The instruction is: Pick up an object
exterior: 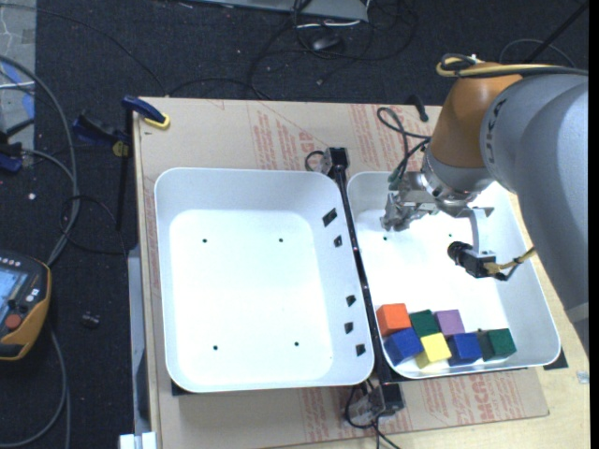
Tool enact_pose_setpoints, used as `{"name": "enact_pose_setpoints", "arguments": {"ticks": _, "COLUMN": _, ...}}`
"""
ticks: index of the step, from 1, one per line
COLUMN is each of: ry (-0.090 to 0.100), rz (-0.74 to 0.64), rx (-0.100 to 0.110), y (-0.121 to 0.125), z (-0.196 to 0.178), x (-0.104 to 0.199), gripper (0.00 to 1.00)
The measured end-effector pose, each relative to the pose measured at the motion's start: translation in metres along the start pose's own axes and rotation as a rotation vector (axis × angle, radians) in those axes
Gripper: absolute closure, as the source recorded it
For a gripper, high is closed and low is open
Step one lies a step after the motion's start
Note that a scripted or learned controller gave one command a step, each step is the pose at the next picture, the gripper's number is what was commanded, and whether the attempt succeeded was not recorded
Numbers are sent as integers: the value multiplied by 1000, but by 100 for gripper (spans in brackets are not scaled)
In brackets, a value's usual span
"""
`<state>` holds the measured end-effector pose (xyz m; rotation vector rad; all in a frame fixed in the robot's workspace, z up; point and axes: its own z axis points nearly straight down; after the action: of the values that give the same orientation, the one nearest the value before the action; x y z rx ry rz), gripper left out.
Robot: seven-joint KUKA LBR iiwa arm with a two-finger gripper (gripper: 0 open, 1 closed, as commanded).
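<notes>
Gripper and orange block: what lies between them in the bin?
In the camera view, bare white bin floor separates the gripper from the orange block.

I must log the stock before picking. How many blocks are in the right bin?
7, clustered at the near end of the right bin: orange, dark green, purple, two blue, yellow, green. None seems hidden.
</notes>
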<state>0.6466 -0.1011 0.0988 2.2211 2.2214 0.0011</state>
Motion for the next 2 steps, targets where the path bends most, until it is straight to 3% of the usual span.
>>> {"name": "enact_pose_setpoints", "arguments": {"ticks": 1, "ry": 0, "rz": 0, "rx": 0, "y": 0, "z": 0, "x": 0, "gripper": 0}}
{"name": "enact_pose_setpoints", "arguments": {"ticks": 2, "ry": 0, "rz": 3, "rx": 4, "y": -58, "z": 11, "x": -24, "gripper": 0}}
